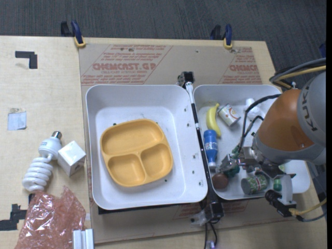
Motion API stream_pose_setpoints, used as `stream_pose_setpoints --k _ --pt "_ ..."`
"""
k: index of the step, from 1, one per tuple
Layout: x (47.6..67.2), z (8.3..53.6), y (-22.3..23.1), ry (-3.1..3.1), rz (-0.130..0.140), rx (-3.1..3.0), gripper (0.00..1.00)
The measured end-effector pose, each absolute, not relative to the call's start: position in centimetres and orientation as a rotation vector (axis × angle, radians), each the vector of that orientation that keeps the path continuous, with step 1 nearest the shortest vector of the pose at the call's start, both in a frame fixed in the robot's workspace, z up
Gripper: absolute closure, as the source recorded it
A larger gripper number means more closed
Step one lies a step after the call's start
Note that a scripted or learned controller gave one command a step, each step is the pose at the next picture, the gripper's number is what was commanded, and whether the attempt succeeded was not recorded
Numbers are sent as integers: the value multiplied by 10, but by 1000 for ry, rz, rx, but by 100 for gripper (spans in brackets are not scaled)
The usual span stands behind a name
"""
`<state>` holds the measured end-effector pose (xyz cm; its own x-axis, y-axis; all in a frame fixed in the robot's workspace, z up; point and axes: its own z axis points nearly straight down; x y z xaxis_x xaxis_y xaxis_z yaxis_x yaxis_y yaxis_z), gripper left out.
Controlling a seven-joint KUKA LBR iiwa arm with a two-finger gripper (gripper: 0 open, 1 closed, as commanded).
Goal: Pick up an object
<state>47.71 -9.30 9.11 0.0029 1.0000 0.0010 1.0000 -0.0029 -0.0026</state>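
A grey and orange robot arm [290, 128] is reaching low into the right bin [234, 195], near its front edge among a blue bottle [210, 147], a banana [212, 119] and a brown ball [220, 181], presumably seeking something to lift; jaws' state unclear.

I count two white bins [93, 139] [207, 95], one yellow divided plate [136, 152], one banana [212, 119], one blue bottle [210, 145], one green can [255, 184], one brown ball [220, 181], one spiral bulb [40, 167], one white cube [71, 157].

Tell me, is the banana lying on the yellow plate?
No, the banana lies in the right bin beside the blue bottle, while the yellow plate sits in the left bin.
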Motion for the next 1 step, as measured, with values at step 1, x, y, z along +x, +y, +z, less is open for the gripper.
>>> stream_pose_setpoints --k 1 --pt "478 100 -94 -2214 1 -2226 100"
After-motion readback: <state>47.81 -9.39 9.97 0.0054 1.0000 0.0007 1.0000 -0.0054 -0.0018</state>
